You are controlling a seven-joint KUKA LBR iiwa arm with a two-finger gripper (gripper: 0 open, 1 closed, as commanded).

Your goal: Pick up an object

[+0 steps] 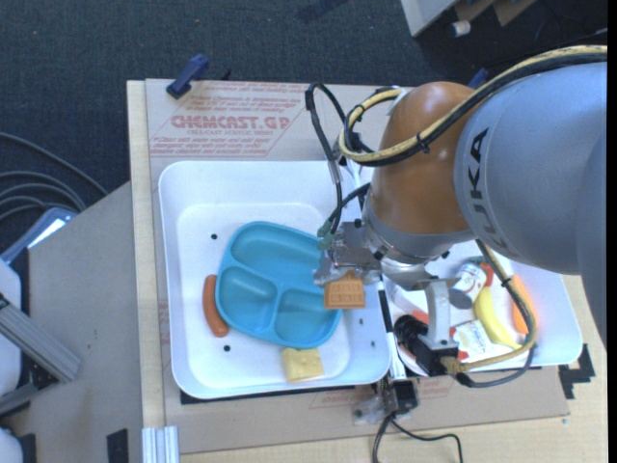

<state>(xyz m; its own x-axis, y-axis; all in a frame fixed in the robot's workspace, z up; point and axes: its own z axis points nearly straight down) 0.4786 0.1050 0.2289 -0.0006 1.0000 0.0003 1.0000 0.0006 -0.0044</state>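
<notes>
My gripper (336, 276) hangs over the right side of the left white bin (183, 258), under the arm's orange band. It is shut on a small brown square cracker (345, 294), which sits at the fingertips over the right edge of a blue divided plate (265, 283). An orange sausage (214, 307) lies left of the plate. A pale yellow cheese-like block (303, 363) lies in front of the plate. The bulky arm hides the upper gripper body.
The right bin (554, 340) holds a banana (494, 313), a small white and red item (469, 280) and a flat packet (472, 340), partly under the arm. Cables (333, 133) loop off the wrist. A blue clip (186, 75) lies on the cardboard behind the bins.
</notes>
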